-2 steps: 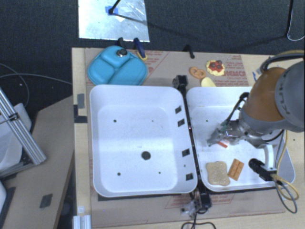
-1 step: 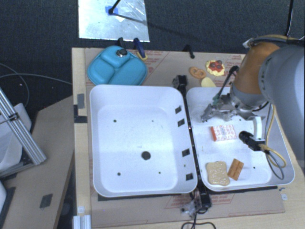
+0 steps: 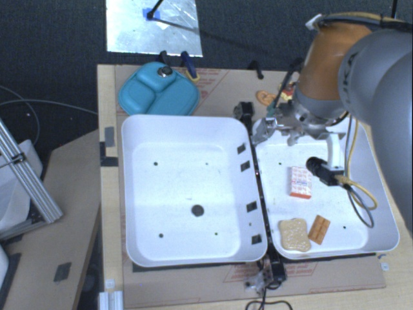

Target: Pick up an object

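Nearest the lens, a beige biscuit (image 3: 294, 234) and a small orange block (image 3: 319, 229) are seen at the front edge of the right bin (image 3: 381, 234), just beside each other. A red-and-white packet (image 3: 300, 182) lies flat behind them, mid-bin, apart from both.

Left to right: a teal lidded box (image 3: 159, 90) sits on the bench behind the left bin (image 3: 139, 237); a small dark disc (image 3: 197, 210) is seen on that bin's floor; black clips (image 3: 251, 206) run along the divide between the bins.

The gripper (image 3: 282, 129) is placed over the right bin's back-left corner, close to the divide. Nothing is seen between its fingers; whether they are spread or pressed together cannot be told.

For a clean pick, the packet is judged the best target: flat, isolated, nearest the gripper. A straight-down approach centred on it is advised. Biscuit and block may be disturbed together if either is chosen. Risk: a yellow cable (image 3: 359, 196) loops over the bin just right of the packet, and the bin wall is close to the gripper.
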Tool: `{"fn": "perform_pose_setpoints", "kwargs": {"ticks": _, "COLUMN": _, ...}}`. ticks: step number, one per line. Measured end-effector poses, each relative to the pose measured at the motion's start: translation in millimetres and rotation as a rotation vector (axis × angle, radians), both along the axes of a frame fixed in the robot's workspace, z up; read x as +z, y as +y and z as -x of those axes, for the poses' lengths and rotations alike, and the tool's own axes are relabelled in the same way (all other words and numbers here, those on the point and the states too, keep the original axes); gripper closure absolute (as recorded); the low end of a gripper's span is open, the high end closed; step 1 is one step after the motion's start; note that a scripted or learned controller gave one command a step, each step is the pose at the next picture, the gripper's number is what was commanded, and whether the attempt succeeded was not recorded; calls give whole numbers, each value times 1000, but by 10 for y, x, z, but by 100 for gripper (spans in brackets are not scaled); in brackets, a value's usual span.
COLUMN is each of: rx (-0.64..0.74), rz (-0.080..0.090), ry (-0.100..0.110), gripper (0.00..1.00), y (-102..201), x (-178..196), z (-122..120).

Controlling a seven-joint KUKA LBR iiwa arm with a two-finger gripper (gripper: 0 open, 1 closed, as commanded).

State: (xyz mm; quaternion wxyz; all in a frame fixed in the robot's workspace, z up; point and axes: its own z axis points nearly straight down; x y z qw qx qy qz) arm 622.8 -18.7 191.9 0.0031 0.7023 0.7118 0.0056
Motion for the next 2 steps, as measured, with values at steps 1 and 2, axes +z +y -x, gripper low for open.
{"fn": "perform_pose_setpoints", "kwargs": {"ticks": 1, "rx": -6, "rz": 3, "ry": 4, "gripper": 0, "y": 260, "x": 358, "z": -319}}
{"fn": "perform_pose_setpoints", "kwargs": {"ticks": 2, "rx": -6, "rz": 3, "ry": 12, "gripper": 0, "y": 691, "x": -95, "z": -353}}
